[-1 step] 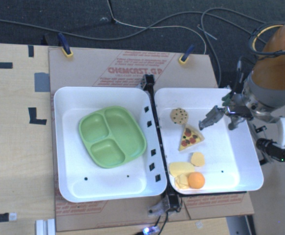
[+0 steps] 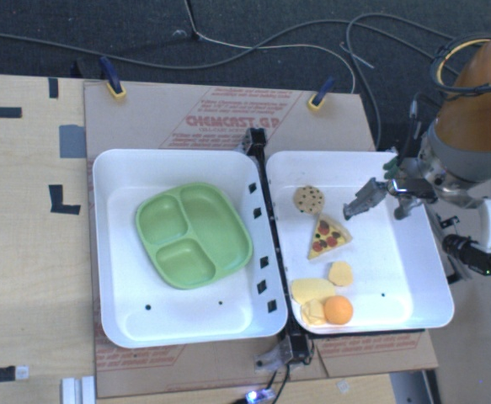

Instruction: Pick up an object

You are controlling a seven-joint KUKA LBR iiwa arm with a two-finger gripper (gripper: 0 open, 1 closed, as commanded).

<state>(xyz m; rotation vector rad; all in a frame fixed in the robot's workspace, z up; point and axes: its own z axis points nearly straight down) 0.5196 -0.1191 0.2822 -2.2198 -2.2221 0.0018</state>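
- The gripper hangs over the right bin, its two dark fingers spread apart and holding nothing, just beside the pizza slice.
- The slice, a flat triangular toy with red dots on a yellow face, lies near the bin's middle, below a round speckled cookie; it looks light and rigid, probably smooth plastic that could slip.
- A pinch across its two long edges seems the surest hold, since it lies low against the floor.
- An orange ball and pale yellow pieces crowd the near corner.
- The left bin carries a glossy green divided plate.
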